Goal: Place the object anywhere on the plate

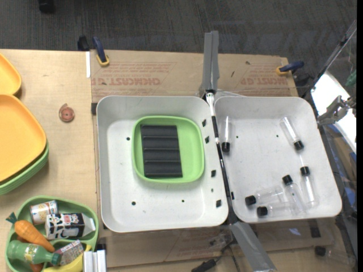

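A green square plate (pixel 138 152) lies in the left white bin (pixel 113 208), a little above the bin's middle. A black ridged rectangular block (pixel 161 151) rests flat on the plate and covers most of its inside. In the right white bin (pixel 255 118) lie several clear vials with black caps. One vial (pixel 224 135) is near the bin's left wall, another vial (pixel 292 134) is toward the upper right, and a cluster of vials (pixel 278 197) sits at the lower right.
Stacked yellow and green dishes (pixel 20 146) sit on the wooden table at far left. A green bowl of toy food (pixel 48 237) is at the lower left, with a small pink disc (pixel 67 114) above it. Clamps (pixel 101 55) hold cardboard behind the bins.
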Available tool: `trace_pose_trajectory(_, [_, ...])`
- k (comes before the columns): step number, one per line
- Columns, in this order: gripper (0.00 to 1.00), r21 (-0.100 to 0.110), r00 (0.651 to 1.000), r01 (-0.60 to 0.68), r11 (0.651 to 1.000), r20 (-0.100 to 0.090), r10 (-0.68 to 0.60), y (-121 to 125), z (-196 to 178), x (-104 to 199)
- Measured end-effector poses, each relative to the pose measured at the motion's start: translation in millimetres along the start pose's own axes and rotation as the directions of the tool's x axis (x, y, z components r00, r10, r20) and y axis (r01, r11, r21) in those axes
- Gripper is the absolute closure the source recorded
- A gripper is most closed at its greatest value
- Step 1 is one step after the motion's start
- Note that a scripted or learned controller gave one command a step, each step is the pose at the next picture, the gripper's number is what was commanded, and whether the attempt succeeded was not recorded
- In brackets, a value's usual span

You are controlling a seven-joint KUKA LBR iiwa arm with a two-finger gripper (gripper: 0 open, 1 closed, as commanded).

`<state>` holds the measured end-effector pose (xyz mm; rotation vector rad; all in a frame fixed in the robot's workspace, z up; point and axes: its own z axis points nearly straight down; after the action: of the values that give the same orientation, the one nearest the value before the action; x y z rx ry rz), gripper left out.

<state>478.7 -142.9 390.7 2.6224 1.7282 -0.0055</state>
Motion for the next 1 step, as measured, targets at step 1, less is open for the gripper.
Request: trace_pose_trajectory(1, [0.00, 0.001, 0.985, -0.175, 0.985, 0.000, 0.175, -11.4, -50.3, 25.9])
